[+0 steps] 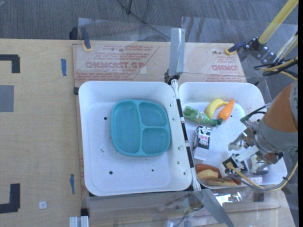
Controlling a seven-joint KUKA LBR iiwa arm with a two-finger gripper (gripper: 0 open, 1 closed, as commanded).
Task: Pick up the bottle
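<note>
Bottle, the green one, lies flat in the right bin btw carton & banana, gripper hangs nearby toward the front w/ nothing in it, can't tell if open or closed, so pick's not begun imo.

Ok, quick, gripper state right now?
Gripper: cannot be told; it hangs over the right bin, apart from the green bottle.

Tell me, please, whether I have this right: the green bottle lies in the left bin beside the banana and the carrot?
Not quite: the camera view shows the green bottle in the right bin, not the left, and it does lie beside the banana and the carrot.
</note>
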